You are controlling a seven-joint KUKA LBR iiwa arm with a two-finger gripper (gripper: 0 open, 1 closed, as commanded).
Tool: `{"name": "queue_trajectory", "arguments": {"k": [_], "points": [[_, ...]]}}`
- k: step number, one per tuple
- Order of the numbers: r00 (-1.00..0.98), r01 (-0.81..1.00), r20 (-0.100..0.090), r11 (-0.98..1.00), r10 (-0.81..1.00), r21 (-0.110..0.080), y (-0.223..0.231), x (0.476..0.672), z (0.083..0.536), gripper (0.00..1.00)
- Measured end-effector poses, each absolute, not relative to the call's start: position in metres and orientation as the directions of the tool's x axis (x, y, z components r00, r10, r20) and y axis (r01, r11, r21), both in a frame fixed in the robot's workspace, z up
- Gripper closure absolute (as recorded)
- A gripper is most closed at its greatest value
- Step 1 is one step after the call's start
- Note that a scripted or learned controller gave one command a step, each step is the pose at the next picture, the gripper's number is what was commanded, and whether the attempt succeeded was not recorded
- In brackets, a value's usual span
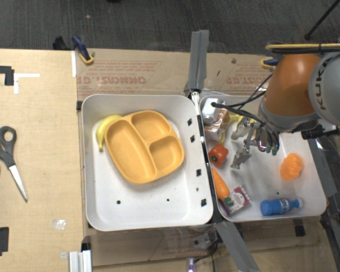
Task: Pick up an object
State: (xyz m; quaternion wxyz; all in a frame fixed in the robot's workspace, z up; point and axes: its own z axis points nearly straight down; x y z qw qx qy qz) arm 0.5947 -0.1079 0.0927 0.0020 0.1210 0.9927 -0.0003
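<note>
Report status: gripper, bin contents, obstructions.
Gripper over right bin, nothing visibly held. Tomato, carrot, blue bottle, orange fruit lie loose around it. Items crowd left wall.

From where I sit, the right bin [314, 205] is crowded along its nine o'clock wall: a packet [215, 122] at the top, a red tomato [218, 154], a carrot [220, 185] and a small carton [236, 201] running down toward six. A blue bottle [280, 206] blocks five o'clock, an orange fruit [291, 166] three. I see bare floor at centre. In the left bin [96, 208], a yellow divided plate [145, 145] and banana [105, 129] fill the upper half; six o'clock is open.
</note>
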Motion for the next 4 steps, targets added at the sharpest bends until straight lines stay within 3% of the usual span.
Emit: {"name": "queue_trajectory", "arguments": {"k": [1,3,4], "points": [[-0.938,0.346,-0.001,0.938,0.346,0.001,-0.095,0.583,0.092,0.00],[-0.962,0.274,-0.002,0.962,0.274,0.000,-0.103,0.511,0.092,0.00],[-0.852,0.523,-0.005,0.852,0.523,0.001,-0.109,0.610,0.093,0.00]]}}
